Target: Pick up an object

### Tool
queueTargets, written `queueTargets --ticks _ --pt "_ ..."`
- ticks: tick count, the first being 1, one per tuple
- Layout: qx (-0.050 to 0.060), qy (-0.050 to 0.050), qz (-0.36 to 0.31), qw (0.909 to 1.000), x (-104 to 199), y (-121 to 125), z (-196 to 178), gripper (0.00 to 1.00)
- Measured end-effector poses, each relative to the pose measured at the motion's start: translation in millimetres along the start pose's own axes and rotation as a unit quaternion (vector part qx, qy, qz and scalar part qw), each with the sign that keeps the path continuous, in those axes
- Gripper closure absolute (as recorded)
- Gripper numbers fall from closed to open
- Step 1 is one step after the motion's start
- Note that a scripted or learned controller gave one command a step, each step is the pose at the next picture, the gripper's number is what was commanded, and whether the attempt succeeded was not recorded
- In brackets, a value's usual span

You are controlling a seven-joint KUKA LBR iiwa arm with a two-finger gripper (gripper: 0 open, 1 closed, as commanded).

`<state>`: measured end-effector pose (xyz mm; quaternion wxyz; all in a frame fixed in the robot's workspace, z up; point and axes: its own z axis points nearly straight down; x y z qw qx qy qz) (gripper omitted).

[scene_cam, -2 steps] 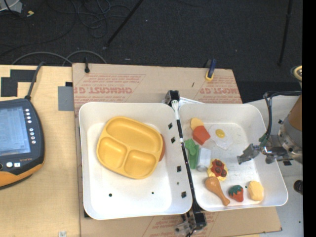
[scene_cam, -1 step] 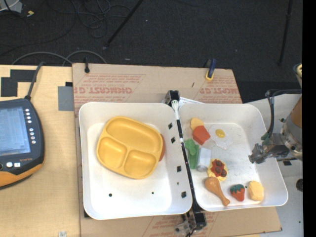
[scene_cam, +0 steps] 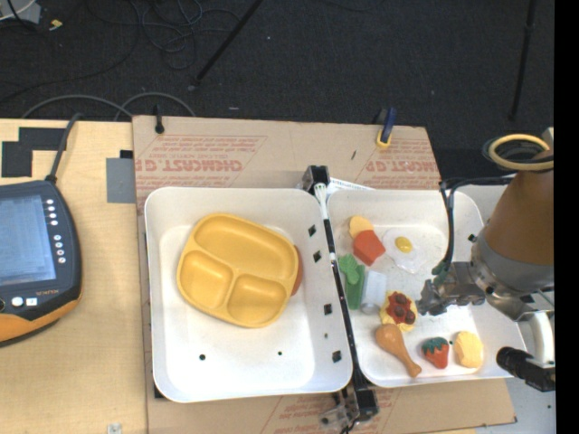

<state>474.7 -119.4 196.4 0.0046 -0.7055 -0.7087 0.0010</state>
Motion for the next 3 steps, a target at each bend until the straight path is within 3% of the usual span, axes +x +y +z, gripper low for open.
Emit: queueTargets --ticks 1,2,3 --pt "-0.001 0.0 -0.002 1.0 79 1 -7 1.0" --pt "-0.005 -0.001 -0.001 1.0 134 10 -85 1.0" --pt "-0.002 -0.001 -0.004 1.0 251 1 -99 1.0"
